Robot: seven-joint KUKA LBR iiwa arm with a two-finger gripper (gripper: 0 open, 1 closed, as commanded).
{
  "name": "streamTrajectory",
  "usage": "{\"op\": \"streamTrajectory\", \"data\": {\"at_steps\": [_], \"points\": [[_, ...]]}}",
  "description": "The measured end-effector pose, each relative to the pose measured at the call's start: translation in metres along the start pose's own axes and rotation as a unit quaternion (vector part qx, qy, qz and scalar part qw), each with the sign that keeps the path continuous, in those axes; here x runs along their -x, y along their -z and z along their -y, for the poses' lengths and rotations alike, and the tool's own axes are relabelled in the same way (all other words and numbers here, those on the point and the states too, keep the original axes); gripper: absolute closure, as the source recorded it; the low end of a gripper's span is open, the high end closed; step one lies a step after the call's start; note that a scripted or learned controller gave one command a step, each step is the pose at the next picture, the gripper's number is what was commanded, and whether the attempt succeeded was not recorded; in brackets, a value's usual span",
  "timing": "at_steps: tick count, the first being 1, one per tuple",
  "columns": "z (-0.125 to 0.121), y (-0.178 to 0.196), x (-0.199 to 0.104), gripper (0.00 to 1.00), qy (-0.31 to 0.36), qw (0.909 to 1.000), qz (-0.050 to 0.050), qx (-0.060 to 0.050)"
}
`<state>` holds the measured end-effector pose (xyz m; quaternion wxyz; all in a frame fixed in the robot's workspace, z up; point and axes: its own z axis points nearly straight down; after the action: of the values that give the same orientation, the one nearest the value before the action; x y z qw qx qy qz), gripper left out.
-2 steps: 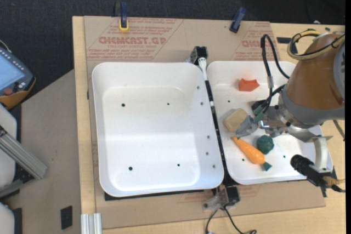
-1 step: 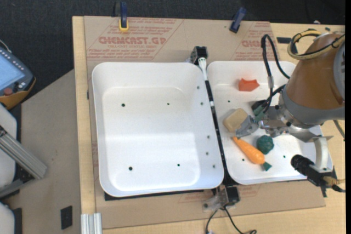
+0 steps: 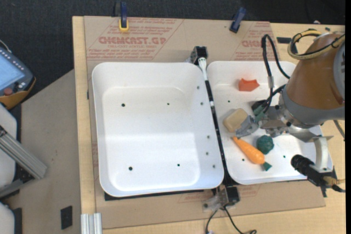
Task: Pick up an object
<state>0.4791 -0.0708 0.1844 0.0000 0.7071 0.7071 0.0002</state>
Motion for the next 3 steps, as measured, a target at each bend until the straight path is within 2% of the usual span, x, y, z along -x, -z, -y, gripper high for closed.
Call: {"op": "streamTrajectory", "data": {"at_steps": [2,3], "points": [[0.0,0.0,0.012,0.0,0.0,1.0,0.0,0.0],[0.002,-0.068,0.022,0.0,-0.001,1.0,-0.001,-0.004]]}}
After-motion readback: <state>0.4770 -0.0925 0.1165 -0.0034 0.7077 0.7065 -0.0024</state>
